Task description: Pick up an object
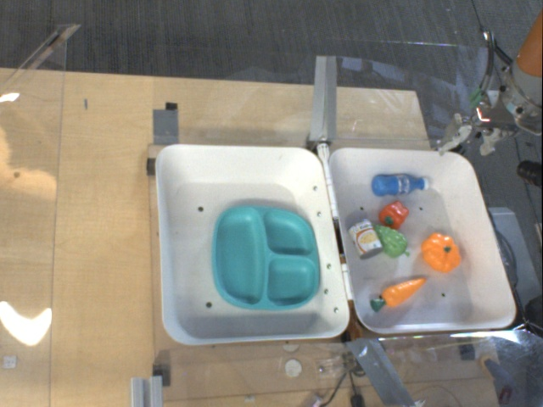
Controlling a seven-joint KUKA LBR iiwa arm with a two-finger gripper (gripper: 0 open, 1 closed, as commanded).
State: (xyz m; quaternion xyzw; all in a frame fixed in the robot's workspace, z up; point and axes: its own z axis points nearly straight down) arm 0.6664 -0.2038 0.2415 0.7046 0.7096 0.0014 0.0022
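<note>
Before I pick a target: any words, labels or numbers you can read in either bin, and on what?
None can be read.
Small carton in the right bin: yellow printed front, too small and blurred to read.
Blue bottle: no label text can be made out.
Teal tray in the left bin: no markings seen.

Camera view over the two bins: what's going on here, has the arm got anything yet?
Not yet, as far as the view shows. The gripper hangs past the far right corner of the right bin, above the bench rather than over the toys, with nothing visible in it. In that bin lie a blue bottle, a red pepper, a small carton, a green vegetable, an orange pumpkin and a carrot. The left bin holds a teal divided plate.
</note>
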